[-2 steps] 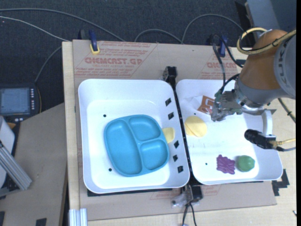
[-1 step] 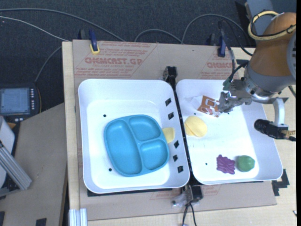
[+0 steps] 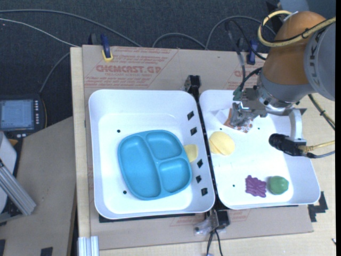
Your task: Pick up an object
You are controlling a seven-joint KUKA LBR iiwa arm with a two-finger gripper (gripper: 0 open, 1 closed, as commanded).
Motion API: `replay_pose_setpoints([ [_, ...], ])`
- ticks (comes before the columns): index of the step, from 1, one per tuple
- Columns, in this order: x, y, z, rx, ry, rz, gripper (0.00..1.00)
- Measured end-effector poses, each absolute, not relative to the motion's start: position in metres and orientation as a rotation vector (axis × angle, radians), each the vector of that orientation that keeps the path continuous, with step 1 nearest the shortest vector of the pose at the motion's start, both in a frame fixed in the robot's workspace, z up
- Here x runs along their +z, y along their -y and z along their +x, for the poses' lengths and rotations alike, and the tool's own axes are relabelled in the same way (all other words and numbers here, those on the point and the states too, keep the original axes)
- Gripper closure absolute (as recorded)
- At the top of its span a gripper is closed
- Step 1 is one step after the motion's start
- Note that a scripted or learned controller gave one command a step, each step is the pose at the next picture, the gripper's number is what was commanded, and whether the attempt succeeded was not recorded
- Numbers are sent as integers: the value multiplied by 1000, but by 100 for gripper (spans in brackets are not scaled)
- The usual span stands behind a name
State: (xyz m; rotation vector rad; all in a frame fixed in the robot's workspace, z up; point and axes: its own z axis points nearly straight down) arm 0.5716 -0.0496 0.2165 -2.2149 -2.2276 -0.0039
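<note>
Your pincer hangs low in the upper part of the right bin; whether it holds anything, you cannot tell. The nearest object, the pale yellow lump, lies just below and left of it.

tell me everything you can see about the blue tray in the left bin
The blue tray is a rounded, glossy, plastic-looking dish split into three compartments: one large at the left, two smaller at the right. It lies flat and upright on the floor of the left bin, turned slightly askew. A small yellow piece sits against its right rim.
</note>
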Motion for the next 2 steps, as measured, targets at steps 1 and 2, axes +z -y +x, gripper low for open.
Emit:
replay_pose_setpoints([
  [1,215,-5,578,-4,2228,-2213,100],
  [2,208,-61,571,1,2225,-2211,100],
])
